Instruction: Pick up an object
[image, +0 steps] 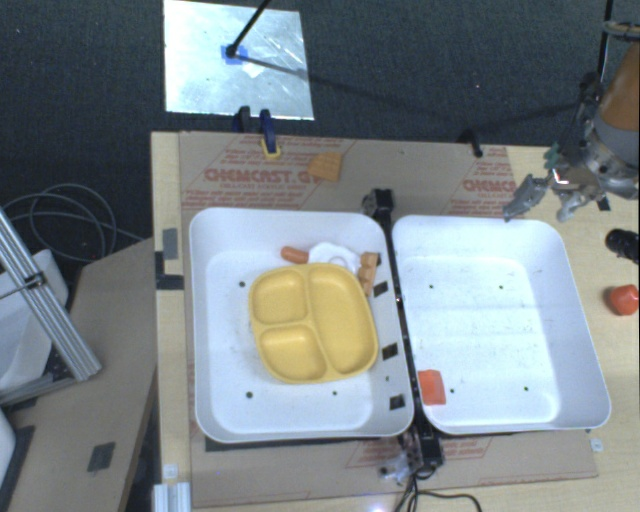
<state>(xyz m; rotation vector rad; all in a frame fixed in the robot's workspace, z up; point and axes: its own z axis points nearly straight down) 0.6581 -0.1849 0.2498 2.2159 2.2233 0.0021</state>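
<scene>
Two white bins are sitting side by side on the bench (250, 165). The left bin (215, 300) is holding a yellow divided tray (312, 324), with a small orange piece (295, 255), a white item (333, 256) and a tan block (369, 268) lying just behind it. The right bin (560, 300) is holding an orange-red block (431, 386) near its front left corner. The gripper (548, 198) is hovering above the right bin's far right corner, fingers spread, pinching nothing.

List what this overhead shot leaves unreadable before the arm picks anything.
- White item in the left bin: half hidden by the yellow divided tray, identity unclear.
- Tan piece by the divider: too small to name.
- Gripper: blurred, finger state unclear.
- Arm: cut off by the right edge.
</scene>
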